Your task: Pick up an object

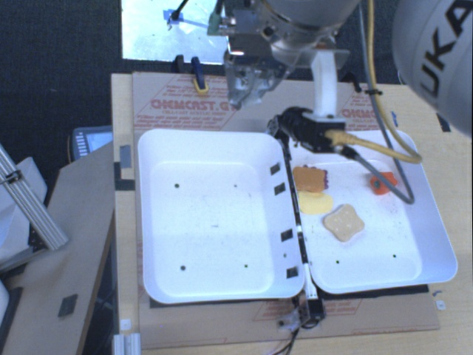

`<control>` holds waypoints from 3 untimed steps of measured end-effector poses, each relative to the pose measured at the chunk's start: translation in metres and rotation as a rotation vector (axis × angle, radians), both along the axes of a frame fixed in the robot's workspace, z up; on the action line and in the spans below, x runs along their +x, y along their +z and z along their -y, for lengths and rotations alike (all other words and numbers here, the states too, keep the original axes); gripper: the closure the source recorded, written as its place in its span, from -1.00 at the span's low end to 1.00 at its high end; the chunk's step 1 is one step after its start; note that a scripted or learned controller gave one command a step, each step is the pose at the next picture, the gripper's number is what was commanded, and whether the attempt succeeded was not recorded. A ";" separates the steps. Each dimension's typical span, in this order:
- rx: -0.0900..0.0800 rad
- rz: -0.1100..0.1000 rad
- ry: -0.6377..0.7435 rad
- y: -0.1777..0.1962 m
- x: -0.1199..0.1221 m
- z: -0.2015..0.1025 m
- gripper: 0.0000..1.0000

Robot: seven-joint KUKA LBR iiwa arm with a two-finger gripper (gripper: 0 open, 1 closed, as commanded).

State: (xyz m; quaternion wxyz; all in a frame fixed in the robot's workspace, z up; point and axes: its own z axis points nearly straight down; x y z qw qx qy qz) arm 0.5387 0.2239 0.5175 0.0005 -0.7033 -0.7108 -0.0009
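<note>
Tan toast slice [344,222] lies flat (corners pointing diagonally).

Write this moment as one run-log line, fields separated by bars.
gripper: above bench behind bins, holds nothing | right white bin: tan toast-shaped piece, yellow flat piece, small orange piece | pick: not yet done

Light: bright, even, from overhead | Glare: far reflective panel [174,17] blown out pale; white bins [214,213] near clipping | Shadows: soft, faint beneath the bins' near rims | Focus: bench fairly sharp; arm [436,43] at far right loomed large and blurred
</note>
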 end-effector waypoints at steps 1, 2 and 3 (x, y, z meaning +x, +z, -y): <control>-0.001 0.000 -0.006 0.001 0.000 0.004 -1.00; -0.001 0.000 -0.006 0.001 0.000 0.004 -1.00; -0.001 0.000 -0.006 0.001 0.000 0.004 -1.00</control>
